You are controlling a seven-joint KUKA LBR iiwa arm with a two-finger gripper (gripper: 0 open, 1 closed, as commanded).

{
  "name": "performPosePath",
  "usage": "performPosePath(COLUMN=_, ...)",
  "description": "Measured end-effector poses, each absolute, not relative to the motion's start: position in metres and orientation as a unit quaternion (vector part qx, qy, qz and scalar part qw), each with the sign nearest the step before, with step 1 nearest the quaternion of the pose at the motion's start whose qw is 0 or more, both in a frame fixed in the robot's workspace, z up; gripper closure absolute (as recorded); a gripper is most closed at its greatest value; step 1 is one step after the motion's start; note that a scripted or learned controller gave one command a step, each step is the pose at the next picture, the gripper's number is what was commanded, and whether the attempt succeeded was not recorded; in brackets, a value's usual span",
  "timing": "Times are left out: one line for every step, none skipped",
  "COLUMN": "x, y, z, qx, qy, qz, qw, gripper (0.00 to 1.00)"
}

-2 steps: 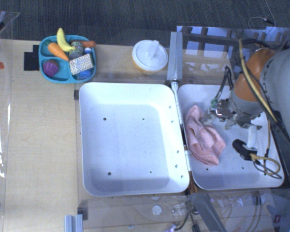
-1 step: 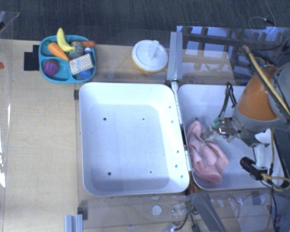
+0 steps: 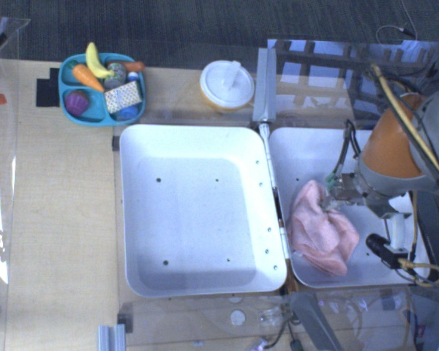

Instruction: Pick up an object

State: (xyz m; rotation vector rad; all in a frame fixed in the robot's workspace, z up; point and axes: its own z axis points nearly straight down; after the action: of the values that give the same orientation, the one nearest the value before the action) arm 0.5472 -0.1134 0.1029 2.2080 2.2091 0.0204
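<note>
Pale wooden bench (image 3: pixel 51 218) carries two shallow white bins – the left bin (image 3: pixel 197 210) smooth, hard plastic. A pink cloth (image 3: pixel 320 229) lies crumpled against the left wall of the right bin (image 3: pixel 307 148). It looks light, limp and easily bunched; a raised fold near its top seems the best pinch point. The gripper (image 3: pixel 338 190) sits at the cloth's upper edge – whether open or closed, I cannot tell.

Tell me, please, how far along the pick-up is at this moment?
Done: the gripper has reached the right bin and sits at the pink cloth's upper edge. In hand: nothing visibly. Left: gripping and lifting the cloth, which lies crumpled on the bin floor.
</note>
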Motion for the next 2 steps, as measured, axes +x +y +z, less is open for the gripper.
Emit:
performPosePath(x=0.547, y=-0.114, z=0.103, qx=0.707, qy=0.707, qz=0.0064, qw=0.009, gripper=0.0)
performPosePath(x=0.493, y=-0.125, z=0.091, qx=0.677, qy=0.736, qz=0.0057, qw=0.008, gripper=0.0)
